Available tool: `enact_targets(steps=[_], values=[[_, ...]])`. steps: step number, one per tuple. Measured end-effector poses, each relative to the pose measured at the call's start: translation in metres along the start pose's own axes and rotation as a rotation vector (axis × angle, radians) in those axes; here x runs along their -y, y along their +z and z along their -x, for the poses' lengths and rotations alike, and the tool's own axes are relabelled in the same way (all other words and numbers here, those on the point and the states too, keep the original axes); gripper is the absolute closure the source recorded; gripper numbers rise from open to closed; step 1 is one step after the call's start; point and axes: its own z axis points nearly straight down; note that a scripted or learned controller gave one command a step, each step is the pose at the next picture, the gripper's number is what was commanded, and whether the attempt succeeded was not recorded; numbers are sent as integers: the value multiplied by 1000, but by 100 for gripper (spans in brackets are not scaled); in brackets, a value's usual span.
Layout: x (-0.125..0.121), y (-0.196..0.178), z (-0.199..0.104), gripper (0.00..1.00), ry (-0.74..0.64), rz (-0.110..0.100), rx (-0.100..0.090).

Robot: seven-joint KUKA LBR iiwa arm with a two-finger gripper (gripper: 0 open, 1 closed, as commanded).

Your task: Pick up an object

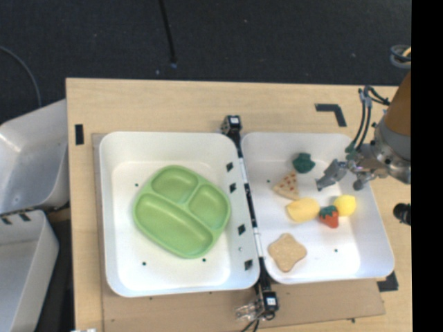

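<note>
The right bin point(367, 254) holds several toy foods: a dark green piece point(302, 162), a pizza slice point(286, 185), a pale yellow lump point(302, 209), a red strawberry point(329, 217), a yellow lemon point(345, 204) and a slice of toast point(286, 252). My gripper point(341, 180) hangs over the bin's upper right part, just above the lemon and strawberry and to the right of the green piece. Its fingers point(328, 178) are spread open with nothing between them.
The left bin point(118, 164) carries a light green divided plate point(181, 211). A ridge with black clips point(242, 199) separates the two bins. Cables run from the arm at the right edge point(363, 116). Bare wooden bench surrounds the bins.
</note>
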Motion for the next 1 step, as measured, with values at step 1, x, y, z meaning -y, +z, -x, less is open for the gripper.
enact_targets(steps=[1], values=[[-3, -7, 0, 0, -3, 13, 3]])
